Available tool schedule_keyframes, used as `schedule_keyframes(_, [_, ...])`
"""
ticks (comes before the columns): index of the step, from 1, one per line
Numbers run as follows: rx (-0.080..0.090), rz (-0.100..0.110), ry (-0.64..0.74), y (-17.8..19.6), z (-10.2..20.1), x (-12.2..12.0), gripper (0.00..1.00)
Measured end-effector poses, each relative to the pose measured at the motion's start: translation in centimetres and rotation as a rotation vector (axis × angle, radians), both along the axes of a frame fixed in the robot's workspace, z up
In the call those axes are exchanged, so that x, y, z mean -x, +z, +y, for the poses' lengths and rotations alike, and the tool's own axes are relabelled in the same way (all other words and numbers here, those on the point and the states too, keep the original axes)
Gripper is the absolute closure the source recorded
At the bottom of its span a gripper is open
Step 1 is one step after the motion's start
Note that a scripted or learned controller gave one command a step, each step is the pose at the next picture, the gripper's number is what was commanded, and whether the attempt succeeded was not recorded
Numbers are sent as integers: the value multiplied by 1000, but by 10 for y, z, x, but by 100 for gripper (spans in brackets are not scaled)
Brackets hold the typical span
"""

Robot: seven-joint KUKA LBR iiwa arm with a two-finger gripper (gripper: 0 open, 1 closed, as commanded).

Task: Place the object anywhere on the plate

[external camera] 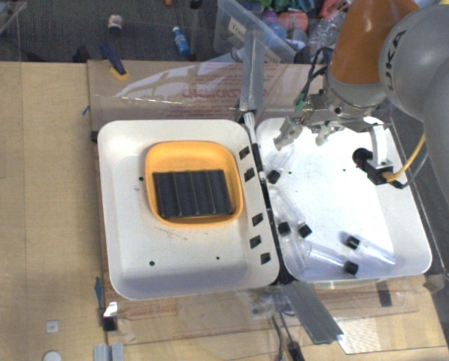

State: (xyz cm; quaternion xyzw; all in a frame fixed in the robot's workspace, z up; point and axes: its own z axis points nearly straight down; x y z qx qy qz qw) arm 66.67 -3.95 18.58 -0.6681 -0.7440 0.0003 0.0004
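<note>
Object (192,194): dark ribbed rectangular block, lying flat on the orange plate (158,159) in the left bin (119,224). Its long axis runs left to right, parallel to that bin's near edge; its ribs run across it, from the near side to the far side. It covers most of the plate's floor, toward the plate's near edge.

Claw (305,132): hangs over the far left corner of the right bin (405,239), just beside the divider between the 2 bins, well apart from the object. 2 pale fingers (287,134) stand parted by a moderate gap with nothing between them.

Arm (405,36): grey with an orange band, entering over the right bin's far right corner.
</note>
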Motion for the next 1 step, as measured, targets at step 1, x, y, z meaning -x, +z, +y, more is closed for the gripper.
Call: schedule_keyframes(1, [1,-5,-1,12,-1,-1,100])
